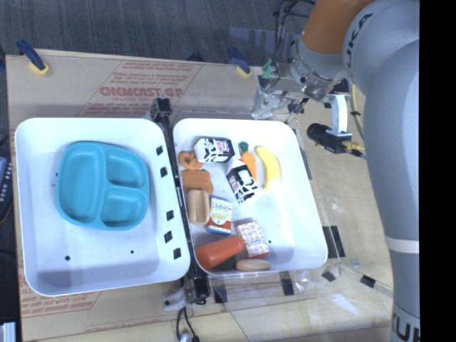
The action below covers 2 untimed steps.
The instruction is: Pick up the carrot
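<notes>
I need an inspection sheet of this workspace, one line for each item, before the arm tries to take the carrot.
Surface: brown board bearing two shallow white bins, left bin and right bin, side by side.
Job's things: small orange carrot in the right bin's far part, between a black-and-white carton and a yellow banana.
Clutter: blue divided plastic tray in the left bin; second black-and-white carton, red sausage-shaped toy, small printed packets in the right bin.
Grippers: gripper above the right bin's far rim, apart from the carrot.
Cables: black cables beside the wrist.
Surroundings: blue-and-yellow clamps on the board's far edge.
</notes>
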Each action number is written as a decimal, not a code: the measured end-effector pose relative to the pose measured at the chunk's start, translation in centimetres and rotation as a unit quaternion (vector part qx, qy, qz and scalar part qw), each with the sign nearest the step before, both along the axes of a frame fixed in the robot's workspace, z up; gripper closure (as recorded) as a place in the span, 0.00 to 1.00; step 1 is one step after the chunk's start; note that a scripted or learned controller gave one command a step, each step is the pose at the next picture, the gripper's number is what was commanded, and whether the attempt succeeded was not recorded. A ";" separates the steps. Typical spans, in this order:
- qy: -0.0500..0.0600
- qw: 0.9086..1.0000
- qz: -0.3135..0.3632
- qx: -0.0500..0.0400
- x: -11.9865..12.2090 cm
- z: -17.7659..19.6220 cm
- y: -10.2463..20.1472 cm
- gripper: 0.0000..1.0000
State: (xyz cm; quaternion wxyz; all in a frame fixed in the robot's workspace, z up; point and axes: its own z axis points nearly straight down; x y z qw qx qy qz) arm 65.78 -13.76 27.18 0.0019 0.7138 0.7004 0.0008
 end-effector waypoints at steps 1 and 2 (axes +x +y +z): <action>0.002 1.000 0.000 0.000 0.0 -0.2 0.1 0.00; 0.006 0.988 -0.152 0.001 -4.9 -7.9 -1.5 0.00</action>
